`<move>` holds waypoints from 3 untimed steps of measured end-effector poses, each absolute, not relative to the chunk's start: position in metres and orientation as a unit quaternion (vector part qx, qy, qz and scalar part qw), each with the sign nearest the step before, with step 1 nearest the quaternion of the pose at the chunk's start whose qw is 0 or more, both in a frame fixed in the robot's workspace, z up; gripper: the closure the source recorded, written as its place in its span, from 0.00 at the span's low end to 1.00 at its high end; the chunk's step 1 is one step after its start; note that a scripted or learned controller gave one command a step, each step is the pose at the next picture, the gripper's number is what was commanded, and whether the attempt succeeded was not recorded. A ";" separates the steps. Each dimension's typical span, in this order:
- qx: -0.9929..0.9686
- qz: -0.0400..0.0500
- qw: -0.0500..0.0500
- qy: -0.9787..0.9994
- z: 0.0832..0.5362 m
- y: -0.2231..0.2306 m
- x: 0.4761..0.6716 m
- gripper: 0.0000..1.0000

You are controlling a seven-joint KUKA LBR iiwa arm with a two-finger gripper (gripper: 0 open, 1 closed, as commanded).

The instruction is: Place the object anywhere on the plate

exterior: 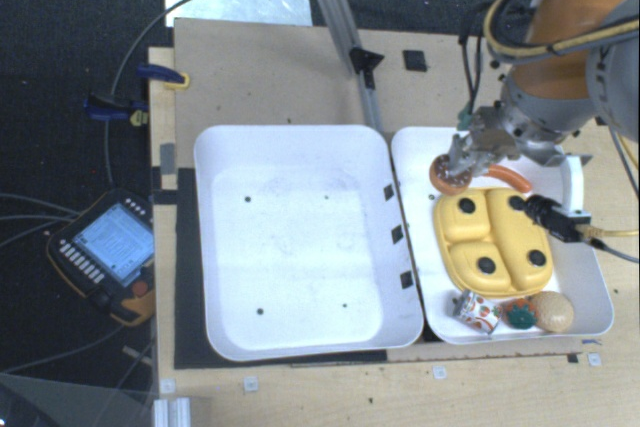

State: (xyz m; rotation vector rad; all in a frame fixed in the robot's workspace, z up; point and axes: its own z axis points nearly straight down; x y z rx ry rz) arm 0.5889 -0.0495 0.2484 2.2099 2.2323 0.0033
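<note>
A yellow plate (462,231) with several compartments lies in the right bin (600,300). Just past its far left corner sits a brown ring-shaped object (450,175). My gripper (462,159) is directly above that ring, at its far side, and hides part of it. Whether it has hold of the ring cannot be made out. An orange sausage-shaped piece (507,178) lies to the right of the ring, along the plate's far edge.
At the near edge of the right bin lie a small red-and-white carton (478,313), a teal item (520,317) and a tan ball (552,310). The left bin (290,235) stands beside it. A grey pole (335,5) slants over the bench's back.
</note>
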 end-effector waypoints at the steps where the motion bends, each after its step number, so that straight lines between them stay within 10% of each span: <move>1: 0.704 0.001 0.000 0.711 0.234 0.000 0.604 1.00; 3: 0.704 0.002 0.000 0.710 0.236 0.091 0.648 1.00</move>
